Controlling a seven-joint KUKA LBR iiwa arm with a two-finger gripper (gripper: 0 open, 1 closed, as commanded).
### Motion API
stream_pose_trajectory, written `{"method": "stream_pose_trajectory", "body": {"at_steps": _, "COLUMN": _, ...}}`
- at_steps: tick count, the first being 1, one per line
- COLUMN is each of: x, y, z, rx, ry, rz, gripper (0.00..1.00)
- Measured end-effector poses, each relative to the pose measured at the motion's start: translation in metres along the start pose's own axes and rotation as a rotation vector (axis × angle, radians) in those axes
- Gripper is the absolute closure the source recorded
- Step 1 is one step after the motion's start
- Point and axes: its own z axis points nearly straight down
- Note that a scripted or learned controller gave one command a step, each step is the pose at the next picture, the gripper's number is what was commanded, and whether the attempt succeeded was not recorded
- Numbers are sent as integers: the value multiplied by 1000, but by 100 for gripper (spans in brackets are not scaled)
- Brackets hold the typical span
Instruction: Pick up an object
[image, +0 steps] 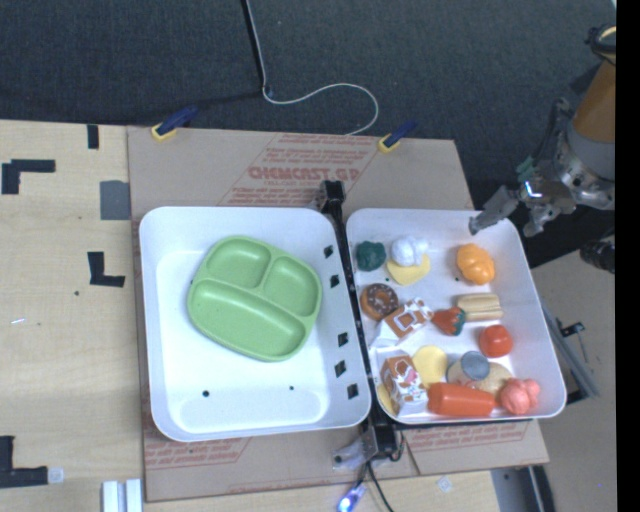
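Note:
The right bin (540, 300) holds several toy foods: an orange fruit (475, 263), a dark green piece (371, 254), a white piece (407, 247), a donut (379, 299), a red tomato (495, 341) and a long orange-red carrot (462, 401). My gripper (512, 218) hangs above the bin's far right corner, up and to the right of the orange fruit. Its fingers stand open with nothing between them.
A green divided plate (255, 297) lies in the left bin (160, 330). The bins sit on a cardboard sheet (290, 170). A white cable (320, 95) loops on the dark floor behind. A black divider with clips (345, 300) runs between the bins.

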Motion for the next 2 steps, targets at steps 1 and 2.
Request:
{"method": "stream_pose_trajectory", "body": {"at_steps": 1, "x": 72, "y": -70, "z": 33, "rx": 8, "ry": 5, "rz": -3, "gripper": 0}}
{"method": "stream_pose_trajectory", "body": {"at_steps": 2, "x": 109, "y": -135, "z": 108, "rx": 13, "ry": 5, "rz": 1, "gripper": 0}}
